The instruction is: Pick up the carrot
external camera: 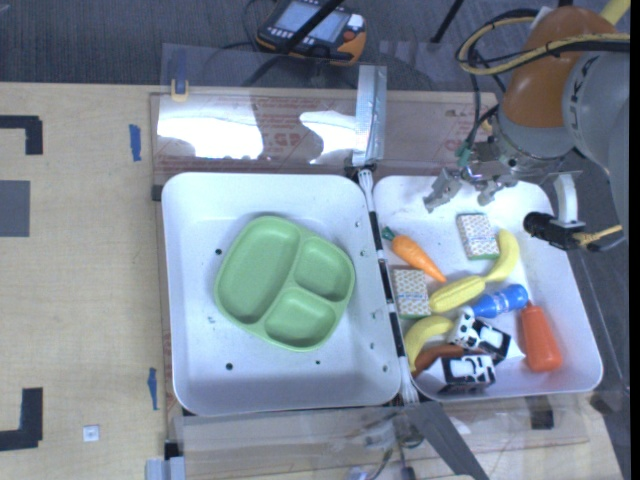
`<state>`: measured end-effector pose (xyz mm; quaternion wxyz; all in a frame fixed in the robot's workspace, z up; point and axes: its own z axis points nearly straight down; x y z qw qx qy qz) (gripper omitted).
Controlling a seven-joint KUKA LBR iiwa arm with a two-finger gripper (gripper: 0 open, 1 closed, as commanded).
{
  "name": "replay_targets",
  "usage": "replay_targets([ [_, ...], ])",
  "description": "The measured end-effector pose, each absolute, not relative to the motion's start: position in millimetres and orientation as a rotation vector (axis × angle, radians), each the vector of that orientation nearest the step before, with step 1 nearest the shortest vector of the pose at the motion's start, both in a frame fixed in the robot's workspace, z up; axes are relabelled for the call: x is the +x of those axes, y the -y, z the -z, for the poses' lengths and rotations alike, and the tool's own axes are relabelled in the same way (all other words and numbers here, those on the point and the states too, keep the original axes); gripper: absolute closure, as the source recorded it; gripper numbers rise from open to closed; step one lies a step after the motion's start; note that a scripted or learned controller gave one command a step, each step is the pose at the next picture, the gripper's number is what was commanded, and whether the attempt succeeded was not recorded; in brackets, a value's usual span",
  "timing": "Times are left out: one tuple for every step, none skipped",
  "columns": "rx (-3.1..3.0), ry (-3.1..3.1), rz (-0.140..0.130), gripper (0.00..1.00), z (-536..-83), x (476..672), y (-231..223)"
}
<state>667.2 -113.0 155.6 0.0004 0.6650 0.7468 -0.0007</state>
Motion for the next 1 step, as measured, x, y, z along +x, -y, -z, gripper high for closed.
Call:
replay_targets([
  [2.131, -2.315, 0.006, 0.0, -180.8, 616.3, 71.6],
])
